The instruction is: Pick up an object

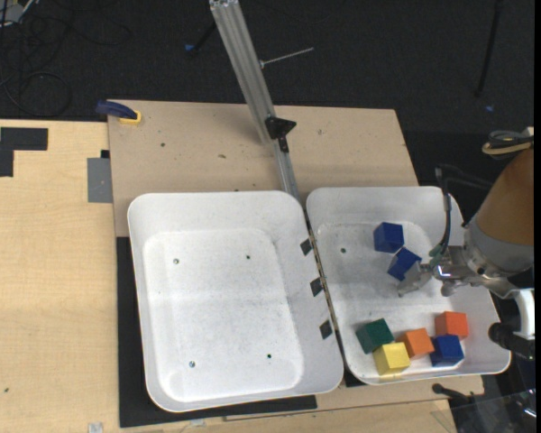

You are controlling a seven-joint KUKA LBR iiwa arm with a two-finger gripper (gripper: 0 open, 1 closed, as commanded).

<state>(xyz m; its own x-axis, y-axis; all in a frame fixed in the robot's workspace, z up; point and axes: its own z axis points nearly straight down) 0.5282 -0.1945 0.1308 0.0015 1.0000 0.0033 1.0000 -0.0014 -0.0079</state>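
Note:
The right bin point(361, 207) holds several small cubes. Two blue cubes sit in its upper middle, one point(389, 236) behind the other point(403, 264). Along the front lie a green cube point(373, 334), a yellow cube point(392, 357), an orange cube point(418, 341), a red-orange cube point(452, 323) and a third blue cube point(446, 350). My gripper point(418, 278) reaches in low from the right, its tip right beside the nearer of the two upper blue cubes. Whether it touches that cube is unclear.
The left bin point(153, 219) lies beside the right one, black clips joining their shared rims. A slanted metal rail point(249, 70) rises behind the bins. The grey and orange arm point(509, 210) hangs over the right bin's right rim.

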